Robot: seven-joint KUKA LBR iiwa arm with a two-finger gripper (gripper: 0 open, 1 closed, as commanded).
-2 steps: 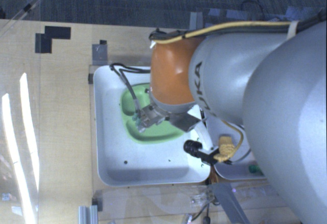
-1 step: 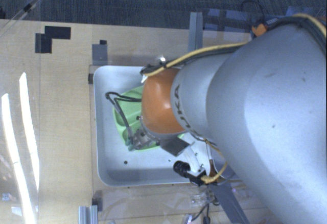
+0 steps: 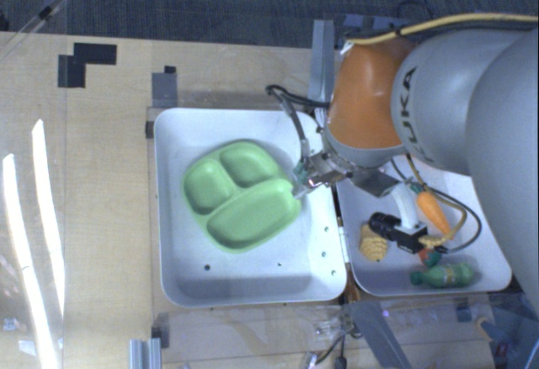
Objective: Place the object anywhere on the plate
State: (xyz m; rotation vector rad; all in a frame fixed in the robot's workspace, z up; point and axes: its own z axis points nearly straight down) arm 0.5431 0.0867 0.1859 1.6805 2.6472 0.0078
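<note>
1. We see the green plate [image 3: 242, 195], 3 compartments, lying in the left bin [image 3: 253, 283].
2. The gripper [image 3: 305, 175] is at the plate's right rim, beside the largest compartment. We cannot tell whether it is apart or together.
3. In the right bin [image 3: 487, 262], right of the plate and well apart from it, are 3 items: corn cob [image 3: 373, 243], carrot [image 3: 431, 207] and green vegetable [image 3: 442, 276].
4. We cannot tell which 1 is the task object. None of them touches the plate.
</note>
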